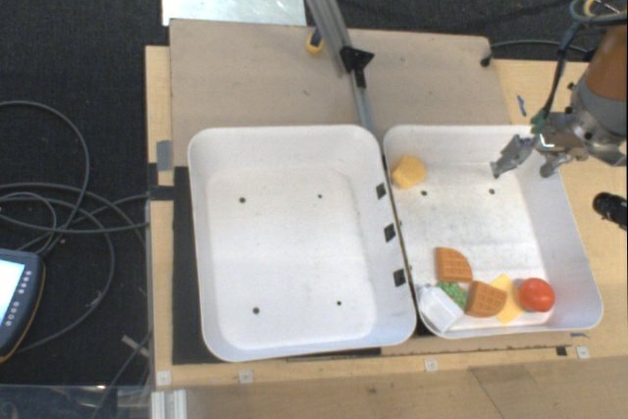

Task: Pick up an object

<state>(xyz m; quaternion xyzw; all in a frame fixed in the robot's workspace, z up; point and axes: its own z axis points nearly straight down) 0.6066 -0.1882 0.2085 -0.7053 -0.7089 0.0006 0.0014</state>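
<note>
I see my gripper (527, 158) with fingers spread wide and holding nothing, over the right bin's (579, 240) upper edge; the yellow block (409, 173) lies well to its left.

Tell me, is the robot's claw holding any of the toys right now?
No, nothing is held. The gripper hangs open over the right bin, with only bare white floor between its fingers, far from the yellow block.
</note>
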